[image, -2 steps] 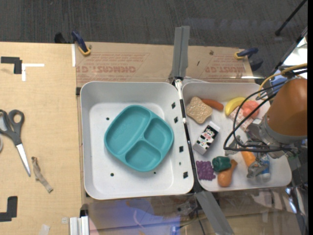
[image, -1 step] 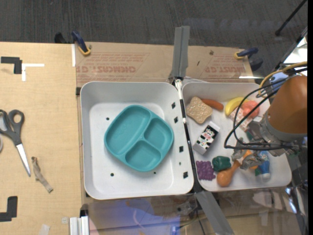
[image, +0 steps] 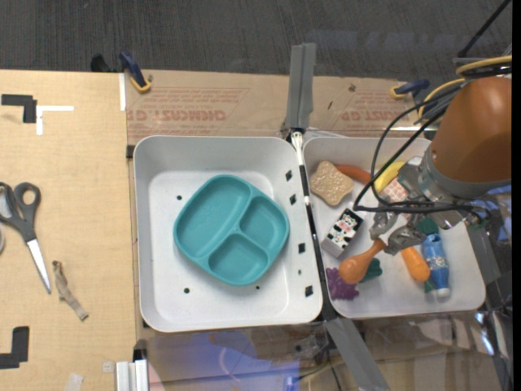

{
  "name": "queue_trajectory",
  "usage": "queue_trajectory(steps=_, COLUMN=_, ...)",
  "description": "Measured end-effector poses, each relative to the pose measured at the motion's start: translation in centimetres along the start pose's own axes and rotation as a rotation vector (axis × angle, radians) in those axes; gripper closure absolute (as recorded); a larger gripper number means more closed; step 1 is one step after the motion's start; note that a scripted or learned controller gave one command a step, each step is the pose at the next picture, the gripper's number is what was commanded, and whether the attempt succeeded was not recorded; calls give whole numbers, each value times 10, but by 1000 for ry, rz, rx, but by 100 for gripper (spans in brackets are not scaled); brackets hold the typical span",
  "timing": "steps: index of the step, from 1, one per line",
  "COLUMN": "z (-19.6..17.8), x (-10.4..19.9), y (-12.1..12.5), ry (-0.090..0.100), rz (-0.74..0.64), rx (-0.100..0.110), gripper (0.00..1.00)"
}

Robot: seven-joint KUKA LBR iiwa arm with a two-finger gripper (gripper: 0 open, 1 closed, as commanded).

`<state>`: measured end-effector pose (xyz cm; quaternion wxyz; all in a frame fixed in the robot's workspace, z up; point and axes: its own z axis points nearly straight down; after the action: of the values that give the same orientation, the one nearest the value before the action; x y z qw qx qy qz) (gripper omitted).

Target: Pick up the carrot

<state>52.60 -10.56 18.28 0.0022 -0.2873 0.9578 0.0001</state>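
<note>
1. Carrot (image: 356, 172) carrier: the desk (image: 73, 186) bears two white bins side by side. The carrot lies in the right bin (image: 460, 298), near its far wall.
2. Left bin (image: 155, 243): holds a teal divided plate (image: 232, 228).
3. Arm (image: 480, 133): reaches in from the right, above the right bin.
4. Pincer (image: 397, 233): hangs over the middle of the right bin, nearer the camera than the carrot and apart from it. Whether it is apart or together cannot be told.
5. Scissors (image: 28, 230): lie on the desk, left of both bins.
6. Toast slice (image: 330, 182): lies just beside the carrot, on its left.
7. Blue bottle (image: 435, 263): lies near the right bin's right wall.
8. Purple piece (image: 340, 285): lies at the right bin's near left corner.
</note>
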Motion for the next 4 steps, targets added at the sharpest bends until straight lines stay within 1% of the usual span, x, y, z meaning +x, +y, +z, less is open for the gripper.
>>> queue_trajectory(steps=1, z=-85, x=-6, y=-37, ry=0, rz=-82, rx=0, gripper=100)
queue_trajectory(steps=2, z=-84, x=-6, y=-37, ry=0, rz=-82, rx=-1, gripper=0)
queue_trajectory(steps=3, z=85, x=23, y=-77, ry=1, rz=51, rx=-1, gripper=0)
queue_trajectory(steps=4, z=90, x=82, y=-68, ry=1, rz=-56, rx=0, gripper=0)
